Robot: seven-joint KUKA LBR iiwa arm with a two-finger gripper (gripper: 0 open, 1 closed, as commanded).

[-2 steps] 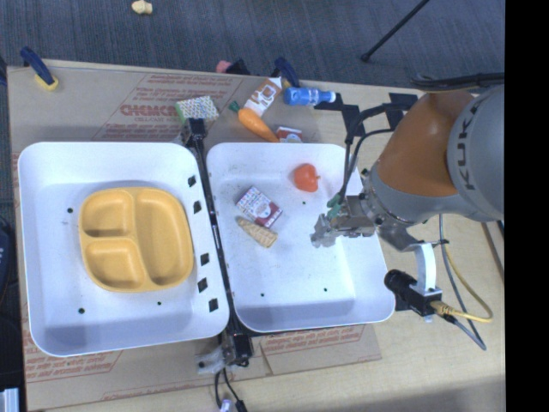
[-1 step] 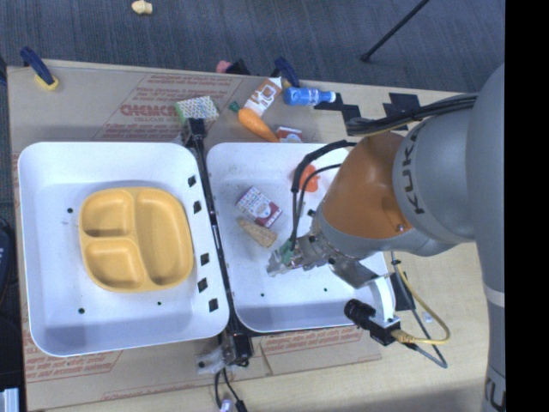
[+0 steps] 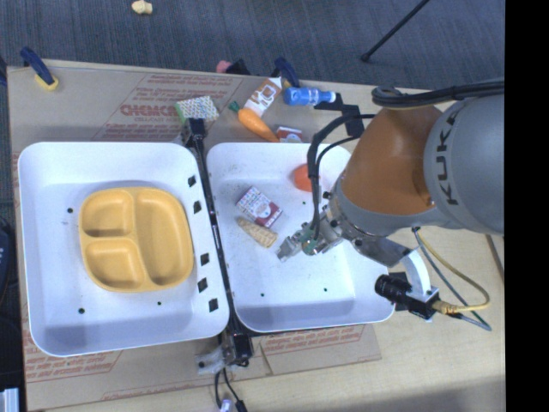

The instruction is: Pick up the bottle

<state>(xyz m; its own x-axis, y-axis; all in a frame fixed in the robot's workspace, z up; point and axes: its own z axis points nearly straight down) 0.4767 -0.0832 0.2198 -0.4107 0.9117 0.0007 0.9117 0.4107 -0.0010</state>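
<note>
**Item: bottle pick, approach stage — pincer in the wrong bin for the target**

Camera view, looking down at a slant:

- Blue bottle (image 3: pixel 307 97): lying on its side on the cardboard-covered surface (image 3: pixel 129 110), beyond the far rim of the right bin (image 3: pixel 292 312), outside both bins. Just beside it, a white-and-orange bottle-like container (image 3: pixel 264 95) and an orange carrot-shaped toy (image 3: pixel 256 124).
- Pincer (image 3: pixel 296 245): low over the floor of the right bin, well apart from the blue bottle. Whether it is spread or closed I cannot tell; nothing is visibly pinched.
- Right bin contents: small red-and-white box (image 3: pixel 258 205), a ridged tan piece (image 3: pixel 257 231) near the pincer, an orange object (image 3: pixel 301 177) partly behind the arm.
- Left bin (image 3: pixel 51 316): yellow divided plate (image 3: pixel 135 237).

Handling note, as a judgement: the arm should lift clear, travel past the far rim, align across the bottle's narrow width, and descend centred on its body. The neighbours crowd one end, so a grasp toward the capped end looks safer. A round bottle on its side may roll.
</note>
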